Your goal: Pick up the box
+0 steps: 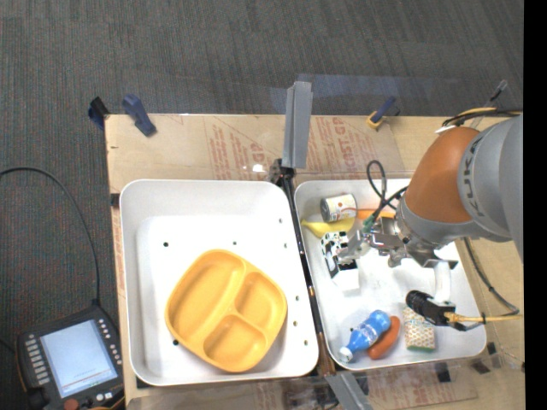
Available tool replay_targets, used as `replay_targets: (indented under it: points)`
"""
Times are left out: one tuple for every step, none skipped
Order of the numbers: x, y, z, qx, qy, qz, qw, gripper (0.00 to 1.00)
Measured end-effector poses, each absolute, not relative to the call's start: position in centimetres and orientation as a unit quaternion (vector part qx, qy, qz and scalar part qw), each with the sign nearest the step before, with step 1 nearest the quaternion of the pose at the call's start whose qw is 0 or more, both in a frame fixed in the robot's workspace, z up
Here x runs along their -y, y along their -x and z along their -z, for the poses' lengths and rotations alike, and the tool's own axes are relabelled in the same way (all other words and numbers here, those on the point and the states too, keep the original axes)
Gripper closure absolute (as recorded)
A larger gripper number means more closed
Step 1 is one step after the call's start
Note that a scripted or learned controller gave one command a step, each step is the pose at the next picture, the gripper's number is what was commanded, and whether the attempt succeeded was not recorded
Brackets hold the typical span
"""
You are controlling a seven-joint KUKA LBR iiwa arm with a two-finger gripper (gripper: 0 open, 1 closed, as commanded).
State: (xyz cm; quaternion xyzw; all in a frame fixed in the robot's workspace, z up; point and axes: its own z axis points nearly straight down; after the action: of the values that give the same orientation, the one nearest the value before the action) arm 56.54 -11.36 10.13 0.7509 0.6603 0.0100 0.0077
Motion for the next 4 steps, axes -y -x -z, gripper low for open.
replay_targets:
  points:
    - [9.0,-62.6,-10.2,-0.656,-0.754,-0.0084,0.01,0.0]
    - [9.5,-65.0,-10.2,-0.703,-0.711,-0.0045,0.009,0.0]
    - [9.5,-65.0,-10.2,-0.703,-0.711,-0.0046,0.009,0.0]
    - [8.7,-65.0,-10.1,-0.655,-0.756,-0.0049,0.008,0.0]
